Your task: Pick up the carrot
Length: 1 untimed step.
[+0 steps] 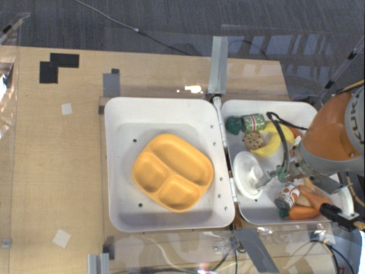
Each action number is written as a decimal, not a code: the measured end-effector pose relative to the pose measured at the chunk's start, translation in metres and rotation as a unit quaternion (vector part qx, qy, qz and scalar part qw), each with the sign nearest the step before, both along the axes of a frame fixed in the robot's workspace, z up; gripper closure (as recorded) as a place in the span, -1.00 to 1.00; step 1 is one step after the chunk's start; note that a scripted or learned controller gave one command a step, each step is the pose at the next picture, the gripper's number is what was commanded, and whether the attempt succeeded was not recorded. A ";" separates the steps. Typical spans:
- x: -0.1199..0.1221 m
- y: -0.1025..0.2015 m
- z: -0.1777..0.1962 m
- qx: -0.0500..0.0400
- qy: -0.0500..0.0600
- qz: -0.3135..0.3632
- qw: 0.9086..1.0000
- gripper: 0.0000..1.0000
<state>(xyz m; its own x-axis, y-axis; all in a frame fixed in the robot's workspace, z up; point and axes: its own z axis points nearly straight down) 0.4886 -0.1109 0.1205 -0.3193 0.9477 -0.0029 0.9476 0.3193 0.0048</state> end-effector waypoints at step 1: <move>0.000 0.000 0.000 0.000 0.000 0.000 1.000 -1.00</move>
